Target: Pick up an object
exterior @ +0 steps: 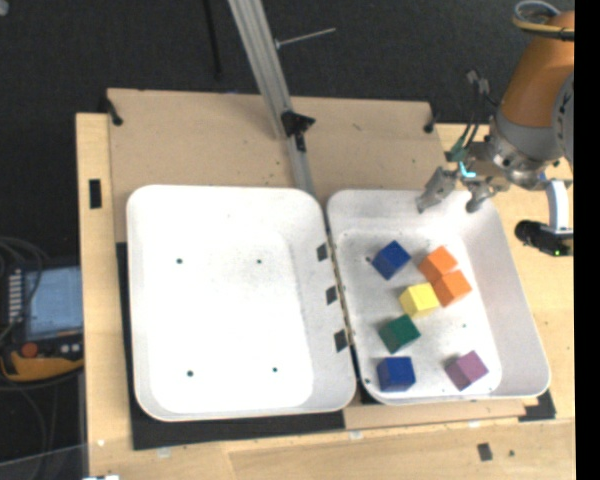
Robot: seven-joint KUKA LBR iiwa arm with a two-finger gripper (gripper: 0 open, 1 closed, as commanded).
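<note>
The gripper (450, 197) hangs over the far edge of the right bin (520, 313), its two fingers spread apart with nothing between them. The blocks all lie in that bin, nearer than the gripper: a blue block (390, 259) farthest, two orange blocks (446, 274) touching each other just right of it, a yellow block (418, 299) pressed against the nearer orange one, a green block (399, 332) just near of the yellow, then a second blue block (395, 372) and a purple block (466, 369) at the near end. The left bin (225, 298) holds no blocks.

No pick is begun yet. To do it well, I would choose a block that stands free. The far blue one looks best: close to the gripper and apart from its neighbours. The purple one is free too, but a longer reach. The orange and yellow cluster is risky, since a finger may land on a neighbour. The fingers should straddle two flat faces, come down straight, and close only once low around the block.
</note>
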